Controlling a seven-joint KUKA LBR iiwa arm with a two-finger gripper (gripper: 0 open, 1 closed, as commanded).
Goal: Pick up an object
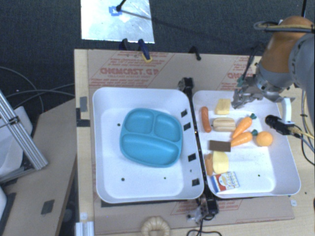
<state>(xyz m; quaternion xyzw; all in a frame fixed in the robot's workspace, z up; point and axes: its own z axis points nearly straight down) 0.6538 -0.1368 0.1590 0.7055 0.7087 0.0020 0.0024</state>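
Observation:
The right bin (283, 178) holds several toy foods: a yellow cheese block (223, 106), a red sausage (205, 119), a tan bun (224, 125), two carrots (241, 126) (241, 138), an orange (264, 139), a brown bar (219, 145), a yellow wedge (220, 162) and a small red-and-white packet (228, 181). My gripper (240, 100) hangs over the bin's back edge, just right of the cheese block and above the upper carrot. Nothing shows between its fingers.
The left bin (108, 181) holds a blue divided plate (151, 137). A black divider with clips (192, 132) runs between the bins. A black-and-white fixture (281, 123) reaches over the right bin's right side. Cardboard (128, 70) lies under both bins.

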